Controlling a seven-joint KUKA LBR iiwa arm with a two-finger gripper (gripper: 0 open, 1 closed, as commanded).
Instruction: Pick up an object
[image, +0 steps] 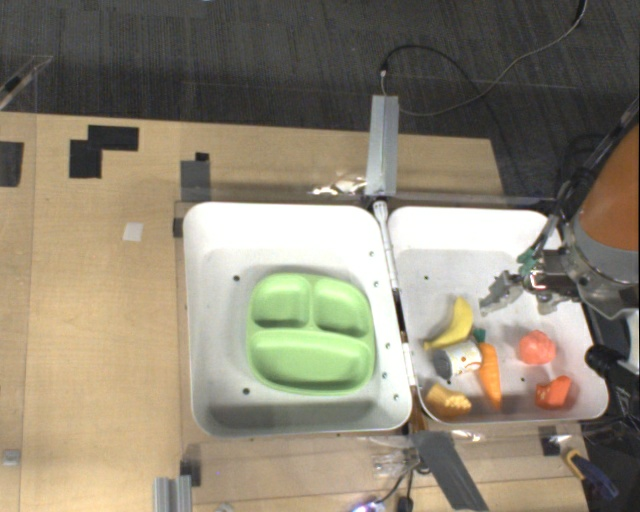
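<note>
Objects for picking are found in the right bin (440, 235), gathered toward its near half; a yellow banana (455, 323) is laid at a slant near the bin's left wall; just below it a small white and grey item (456, 361) is seen, its kind not to be told; an orange carrot (490, 373) is set upright in the view just beside that item; a yellow-orange piece (447, 402) is lodged in the near left corner; a pink-red round fruit (537, 348) is placed to the right of the carrot, well apart from it; a red-orange piece (553, 392) is laid near the bin's near right corner.

The pincer (497, 293) is held over the right bin, above and to the right of the banana, apart from every object; nothing is seen between its fingers; whether they are wide or narrow cannot be told; the grey arm (600, 270) with its orange band (612, 205) is entered from the right.

The left bin (215, 300) is occupied by a green divided tray (311, 332) of three compartments; both bins are borne by the wooden bench (90, 330).
</note>
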